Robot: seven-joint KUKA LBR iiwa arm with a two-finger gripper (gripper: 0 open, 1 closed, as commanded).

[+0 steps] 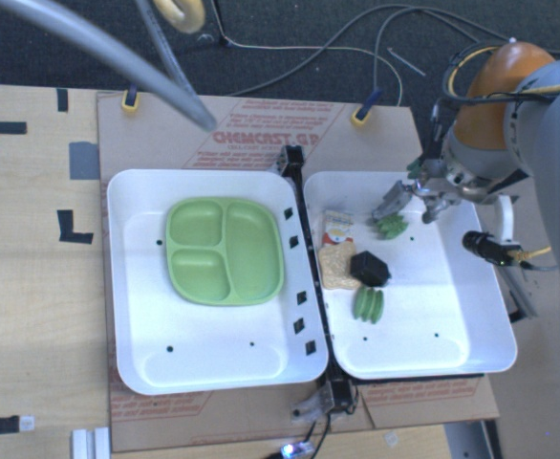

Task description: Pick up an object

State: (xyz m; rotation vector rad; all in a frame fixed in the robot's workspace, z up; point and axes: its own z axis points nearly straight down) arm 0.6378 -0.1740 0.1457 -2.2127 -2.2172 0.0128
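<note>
My gripper (406,202): fingers spread wide, holding nothing, over right bin's (471,347) far side.
Green leafy piece (390,225): just below my fingertips.
Open room: bin's near right floor.
Left bin (137,352): green divided plate (225,251).

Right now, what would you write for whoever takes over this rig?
Pincer: low in the right bin, above a small green item; no grasp can be confirmed.
Also in the right bin: black block, green pod-like piece, flat tan packet.
Left bin: green divided plate.
Done: nothing visibly lifted.
Left: secure one object and raise it.
</note>
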